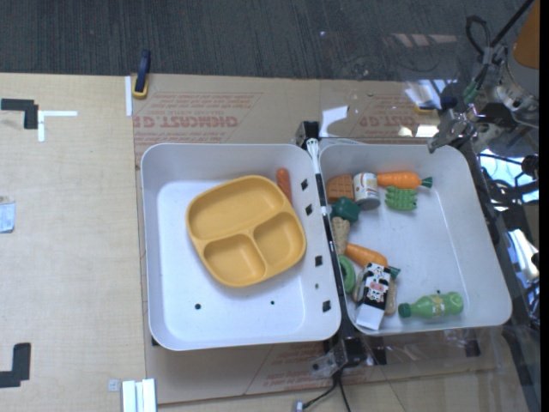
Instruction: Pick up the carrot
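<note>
Camera view: nearest in the right bin [480,256], a green bottle [431,305] is seen lying on its side by the near right corner. A cow-patterned carton [375,292] is propped against the near left corner, with a green round item [346,275] just beside it. One carrot [366,254] is laid slantwise just beyond the carton, close to the left wall. Farther on, a small can [366,190] and a brown block [340,186] are set near the far left corner, with a bumpy green vegetable [400,199] beside the can. A second carrot [405,179] is laid along the far wall, touching that vegetable. In the left bin [163,256], a yellow divided plate [246,229] is placed at the middle, and a small orange piece [283,181] is seen beyond it. The gripper [452,127] is held above the right bin's far right corner, away from both carrots.
</note>
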### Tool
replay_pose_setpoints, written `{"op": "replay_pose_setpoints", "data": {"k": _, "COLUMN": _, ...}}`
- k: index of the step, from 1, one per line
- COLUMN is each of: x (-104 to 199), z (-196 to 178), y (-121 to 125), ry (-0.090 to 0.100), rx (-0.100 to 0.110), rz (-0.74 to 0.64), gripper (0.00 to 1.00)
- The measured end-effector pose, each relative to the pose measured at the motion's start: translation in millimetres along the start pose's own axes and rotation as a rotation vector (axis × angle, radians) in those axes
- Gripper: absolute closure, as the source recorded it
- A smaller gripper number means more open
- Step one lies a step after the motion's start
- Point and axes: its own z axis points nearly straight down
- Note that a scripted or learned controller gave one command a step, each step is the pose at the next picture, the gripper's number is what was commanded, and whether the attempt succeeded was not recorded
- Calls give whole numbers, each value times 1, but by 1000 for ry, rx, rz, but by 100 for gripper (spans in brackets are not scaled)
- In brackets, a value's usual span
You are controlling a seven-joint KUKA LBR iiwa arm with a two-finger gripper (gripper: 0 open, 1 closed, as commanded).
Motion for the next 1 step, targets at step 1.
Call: {"op": "replay_pose_setpoints", "data": {"k": 1, "x": -7, "z": 127, "y": 11, "ry": 1, "rx": 3, "rz": 79, "gripper": 0}}
